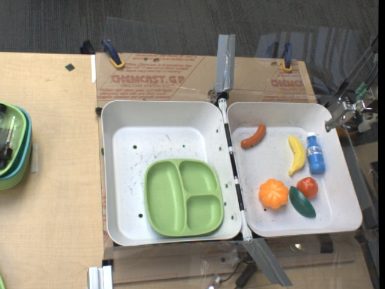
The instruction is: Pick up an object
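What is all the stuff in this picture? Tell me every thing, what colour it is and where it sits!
white bins: two, white, side by side on the bench
divided plate: one, green, in the left bin
sausage: one, reddish brown, right bin, far left part
banana: one, yellow, right bin, beside the bottle
bottle: one, blue with white cap, right bin, right side
orange: one, orange, right bin, near edge
tomato: one, red, right bin, touching the green vegetable
green vegetable: one, dark green, right bin, near edge
clamps: two, blue and orange, on the cardboard behind the bins
gripper: one, grey metal, at the right bin's far right rim
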You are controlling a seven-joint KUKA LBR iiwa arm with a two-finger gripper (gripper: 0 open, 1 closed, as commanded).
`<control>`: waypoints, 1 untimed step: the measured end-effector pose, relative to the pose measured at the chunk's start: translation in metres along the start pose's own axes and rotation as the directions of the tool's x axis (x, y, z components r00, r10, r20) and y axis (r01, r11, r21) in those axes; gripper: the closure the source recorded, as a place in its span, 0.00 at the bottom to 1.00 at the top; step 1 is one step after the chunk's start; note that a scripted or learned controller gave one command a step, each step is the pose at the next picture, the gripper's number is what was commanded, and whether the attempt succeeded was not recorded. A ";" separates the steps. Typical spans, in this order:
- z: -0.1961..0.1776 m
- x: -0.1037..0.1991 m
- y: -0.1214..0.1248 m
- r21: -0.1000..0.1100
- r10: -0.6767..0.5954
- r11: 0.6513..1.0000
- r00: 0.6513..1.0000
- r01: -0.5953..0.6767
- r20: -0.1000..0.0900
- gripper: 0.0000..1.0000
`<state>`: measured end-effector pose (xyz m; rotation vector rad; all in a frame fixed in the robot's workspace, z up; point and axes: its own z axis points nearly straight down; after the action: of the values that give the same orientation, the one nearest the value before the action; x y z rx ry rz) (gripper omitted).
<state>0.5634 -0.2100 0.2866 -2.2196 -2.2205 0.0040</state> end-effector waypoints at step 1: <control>-0.008 -0.001 0.000 0.001 -0.002 1.000 1.000 0.002 0.001 1.00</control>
<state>0.5638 -0.2107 0.2947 -2.2173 -2.2225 0.0061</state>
